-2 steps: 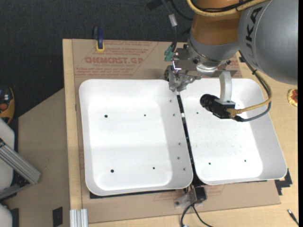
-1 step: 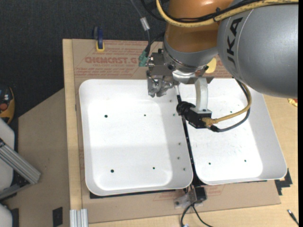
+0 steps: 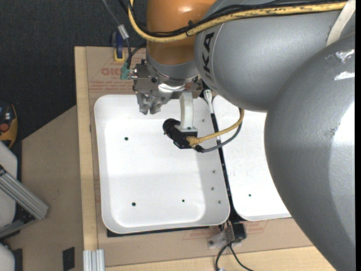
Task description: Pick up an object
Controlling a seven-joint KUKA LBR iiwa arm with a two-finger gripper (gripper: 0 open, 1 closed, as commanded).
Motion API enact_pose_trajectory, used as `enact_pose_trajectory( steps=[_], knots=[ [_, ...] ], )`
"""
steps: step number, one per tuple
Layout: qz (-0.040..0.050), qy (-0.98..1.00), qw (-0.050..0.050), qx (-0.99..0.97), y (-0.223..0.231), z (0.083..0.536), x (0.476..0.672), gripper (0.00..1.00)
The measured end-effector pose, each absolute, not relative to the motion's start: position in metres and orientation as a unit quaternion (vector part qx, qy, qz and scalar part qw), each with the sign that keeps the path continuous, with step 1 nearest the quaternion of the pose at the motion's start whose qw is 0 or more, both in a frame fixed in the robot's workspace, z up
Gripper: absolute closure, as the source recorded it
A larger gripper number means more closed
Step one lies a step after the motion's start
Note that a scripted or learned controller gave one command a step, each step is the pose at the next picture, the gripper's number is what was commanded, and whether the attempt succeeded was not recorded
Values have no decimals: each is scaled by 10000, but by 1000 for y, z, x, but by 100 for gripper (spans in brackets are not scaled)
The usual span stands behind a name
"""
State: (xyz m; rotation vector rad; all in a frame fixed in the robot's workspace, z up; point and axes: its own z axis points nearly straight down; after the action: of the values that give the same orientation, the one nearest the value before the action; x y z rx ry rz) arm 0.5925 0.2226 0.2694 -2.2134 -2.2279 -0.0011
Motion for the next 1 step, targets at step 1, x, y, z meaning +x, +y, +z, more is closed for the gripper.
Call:
enact_pose_trajectory(
  steps=[1],
  knots=[
    [10,-7068,8,-7074,207,277,585,100]
  ],
)
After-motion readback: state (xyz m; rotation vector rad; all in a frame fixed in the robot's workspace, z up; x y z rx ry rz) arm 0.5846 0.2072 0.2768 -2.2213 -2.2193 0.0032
